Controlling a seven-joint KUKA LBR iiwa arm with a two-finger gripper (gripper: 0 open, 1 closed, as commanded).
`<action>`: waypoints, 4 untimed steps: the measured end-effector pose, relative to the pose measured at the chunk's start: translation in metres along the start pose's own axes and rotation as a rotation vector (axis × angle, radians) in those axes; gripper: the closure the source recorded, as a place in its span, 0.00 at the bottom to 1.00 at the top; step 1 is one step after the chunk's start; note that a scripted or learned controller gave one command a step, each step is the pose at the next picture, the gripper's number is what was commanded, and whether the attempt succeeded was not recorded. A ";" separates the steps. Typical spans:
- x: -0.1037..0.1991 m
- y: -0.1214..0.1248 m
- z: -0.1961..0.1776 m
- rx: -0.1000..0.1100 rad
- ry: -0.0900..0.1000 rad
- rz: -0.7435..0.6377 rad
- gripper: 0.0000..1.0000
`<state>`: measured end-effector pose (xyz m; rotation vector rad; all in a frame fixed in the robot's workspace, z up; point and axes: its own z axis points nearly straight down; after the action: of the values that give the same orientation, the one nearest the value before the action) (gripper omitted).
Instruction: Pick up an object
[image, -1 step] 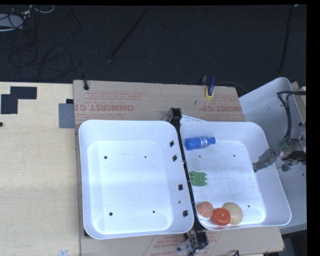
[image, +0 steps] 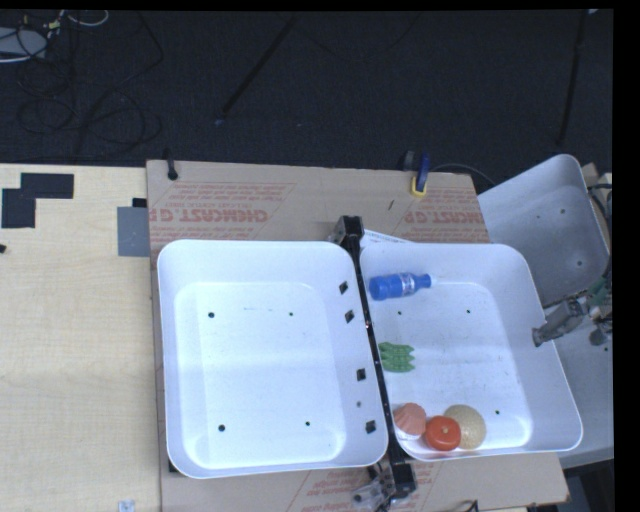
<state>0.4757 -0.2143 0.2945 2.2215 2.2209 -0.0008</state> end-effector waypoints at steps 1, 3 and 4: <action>0.001 0.040 0.019 0.001 0.000 -0.002 0.00; 0.000 0.002 0.018 -0.010 -0.004 -0.002 0.00; 0.000 0.000 0.015 0.002 0.001 -0.001 1.00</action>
<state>0.4761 -0.2141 0.2793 2.2222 2.2236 -0.0017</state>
